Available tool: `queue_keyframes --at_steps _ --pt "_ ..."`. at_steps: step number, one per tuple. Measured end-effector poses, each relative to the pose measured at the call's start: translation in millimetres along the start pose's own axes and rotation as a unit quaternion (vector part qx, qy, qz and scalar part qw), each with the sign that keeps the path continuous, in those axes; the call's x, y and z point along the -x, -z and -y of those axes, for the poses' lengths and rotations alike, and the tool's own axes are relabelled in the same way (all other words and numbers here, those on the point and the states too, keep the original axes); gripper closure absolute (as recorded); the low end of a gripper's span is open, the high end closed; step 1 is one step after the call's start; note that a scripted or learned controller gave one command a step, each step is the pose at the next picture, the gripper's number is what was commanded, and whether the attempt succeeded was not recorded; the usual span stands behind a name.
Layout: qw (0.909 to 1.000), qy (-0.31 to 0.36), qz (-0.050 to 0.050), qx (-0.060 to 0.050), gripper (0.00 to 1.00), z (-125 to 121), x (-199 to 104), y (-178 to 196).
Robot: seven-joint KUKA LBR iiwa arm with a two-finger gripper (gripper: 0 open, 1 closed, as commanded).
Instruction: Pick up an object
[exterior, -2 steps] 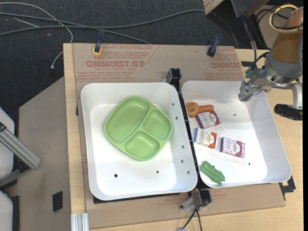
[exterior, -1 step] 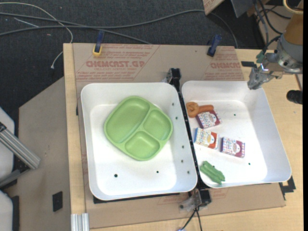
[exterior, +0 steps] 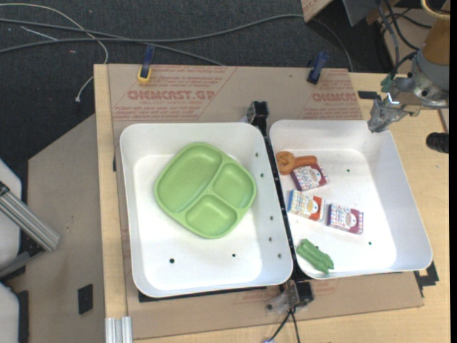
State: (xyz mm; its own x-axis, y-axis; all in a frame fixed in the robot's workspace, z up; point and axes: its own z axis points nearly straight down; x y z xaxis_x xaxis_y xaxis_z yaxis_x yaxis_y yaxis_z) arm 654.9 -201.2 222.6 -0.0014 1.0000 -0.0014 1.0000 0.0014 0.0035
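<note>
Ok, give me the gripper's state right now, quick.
Gripper: above the far right corner of the right bin, nothing between its fingers; open or shut cannot be told.

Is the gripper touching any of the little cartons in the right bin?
Apart. The camera view shows the gripper over the right bin's far rim, with bare white floor between it and the nearest carton.

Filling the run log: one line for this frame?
gripper: above right bin far corner, holding nothing | left bin: green divided plate | right bin: three small packets, orange piece, green toy | pick: not yet done
</note>
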Motion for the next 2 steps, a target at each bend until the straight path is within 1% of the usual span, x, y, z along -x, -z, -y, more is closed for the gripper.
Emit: queue_keyframes --at_steps 1,2 --pt "1.0 0.002 -0.002 -0.002 1.0 -1.7 -54.4 10.4" --pt "1.0 0.002 -0.002 -0.003 1.0 9.6 -112.1 1.4"
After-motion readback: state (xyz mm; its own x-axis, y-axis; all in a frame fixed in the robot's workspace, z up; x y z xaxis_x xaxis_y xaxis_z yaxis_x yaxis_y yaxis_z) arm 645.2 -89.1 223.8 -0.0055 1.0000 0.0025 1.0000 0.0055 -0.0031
